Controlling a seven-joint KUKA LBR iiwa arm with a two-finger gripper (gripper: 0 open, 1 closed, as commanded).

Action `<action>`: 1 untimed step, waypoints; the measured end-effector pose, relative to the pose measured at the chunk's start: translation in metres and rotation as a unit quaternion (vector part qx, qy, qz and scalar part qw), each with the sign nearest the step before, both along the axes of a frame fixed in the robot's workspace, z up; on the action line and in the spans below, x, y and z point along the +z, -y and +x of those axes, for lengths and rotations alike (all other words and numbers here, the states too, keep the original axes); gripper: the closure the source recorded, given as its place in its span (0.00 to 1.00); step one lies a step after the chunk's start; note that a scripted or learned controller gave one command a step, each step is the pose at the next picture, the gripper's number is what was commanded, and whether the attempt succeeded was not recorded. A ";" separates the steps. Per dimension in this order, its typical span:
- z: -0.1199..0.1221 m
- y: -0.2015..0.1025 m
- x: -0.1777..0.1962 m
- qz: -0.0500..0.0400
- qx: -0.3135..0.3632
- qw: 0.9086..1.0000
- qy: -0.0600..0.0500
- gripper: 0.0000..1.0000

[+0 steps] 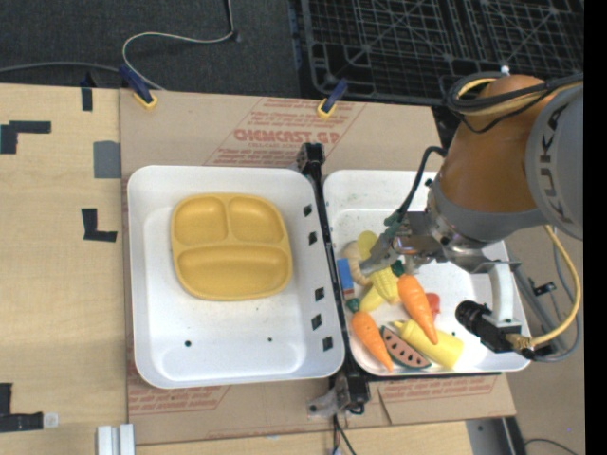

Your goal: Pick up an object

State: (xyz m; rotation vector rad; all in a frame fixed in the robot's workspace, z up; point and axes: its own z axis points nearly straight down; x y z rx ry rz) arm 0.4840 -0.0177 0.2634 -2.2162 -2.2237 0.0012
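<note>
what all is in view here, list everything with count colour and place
bins: 2, white, side by side on the bench
divided plate: 1, yellow, in the left bin
carrots: 2, orange, in the right bin, one near the front edge
watermelon slice: 1, red and green, front of the right bin
yellow toy food: several pieces, right bin, piled with the carrots
blue piece: 1, by the right bin's left wall
clips: 2, yellow and blue, on the cardboard's back edge
arm: 1, grey and orange, over the right bin
gripper: 1, dark, above the toy pile
</note>
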 end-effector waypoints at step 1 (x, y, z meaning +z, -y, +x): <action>0.000 0.007 0.003 0.000 0.000 1.000 0.000 1.00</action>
